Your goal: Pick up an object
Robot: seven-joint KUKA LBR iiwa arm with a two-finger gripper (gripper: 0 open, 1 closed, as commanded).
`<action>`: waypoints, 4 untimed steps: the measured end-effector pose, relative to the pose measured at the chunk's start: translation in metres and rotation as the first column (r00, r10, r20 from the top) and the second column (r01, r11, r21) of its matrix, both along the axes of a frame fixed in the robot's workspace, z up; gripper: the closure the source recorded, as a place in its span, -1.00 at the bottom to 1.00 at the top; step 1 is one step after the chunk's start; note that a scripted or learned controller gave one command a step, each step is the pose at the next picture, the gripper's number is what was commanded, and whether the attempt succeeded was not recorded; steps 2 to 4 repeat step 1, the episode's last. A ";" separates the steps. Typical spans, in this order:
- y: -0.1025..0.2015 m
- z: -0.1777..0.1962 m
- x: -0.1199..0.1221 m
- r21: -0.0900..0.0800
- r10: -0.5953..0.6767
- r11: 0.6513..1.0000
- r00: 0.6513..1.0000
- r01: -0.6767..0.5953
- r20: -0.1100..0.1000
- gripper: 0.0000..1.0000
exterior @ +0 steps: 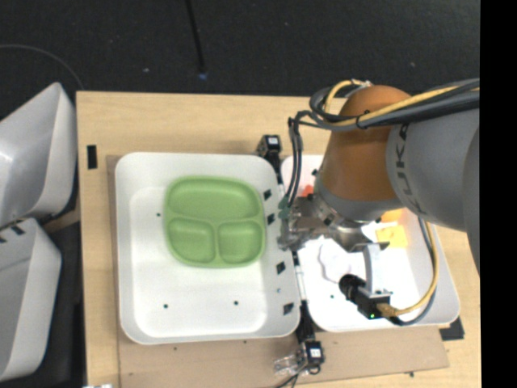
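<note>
A green divided plate [216, 220] lies flat in the left bin [145, 297], toward its back. My arm reaches over the right bin [424, 309], and its orange band and grey wrist cover most of that bin. The gripper [338, 253] hangs low over the left part of the right bin, close to the wall between the bins. A white object [331, 263] lies right under it. Just right of the wrist sits a yellow block [391, 235] with an orange piece [393, 215] behind it. A small red thing [307, 191] peeks out at the bin's back left.
Cables loop from the arm down across the right bin's front [404, 309]. Small black fixtures [269, 145] sit along the divide between the bins. The wooden bench [202, 124] surrounds both bins. White rounded casings [32, 160] stand at the far left.
</note>
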State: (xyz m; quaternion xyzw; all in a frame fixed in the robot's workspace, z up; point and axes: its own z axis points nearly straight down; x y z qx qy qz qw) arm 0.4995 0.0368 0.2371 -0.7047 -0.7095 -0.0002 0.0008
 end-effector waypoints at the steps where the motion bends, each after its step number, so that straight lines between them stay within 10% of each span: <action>1: 0.051 -0.007 0.002 -0.001 0.000 1.000 1.000 0.000 0.001 1.00; 4: 0.051 -0.007 0.002 -0.001 0.000 1.000 1.000 0.000 0.001 1.00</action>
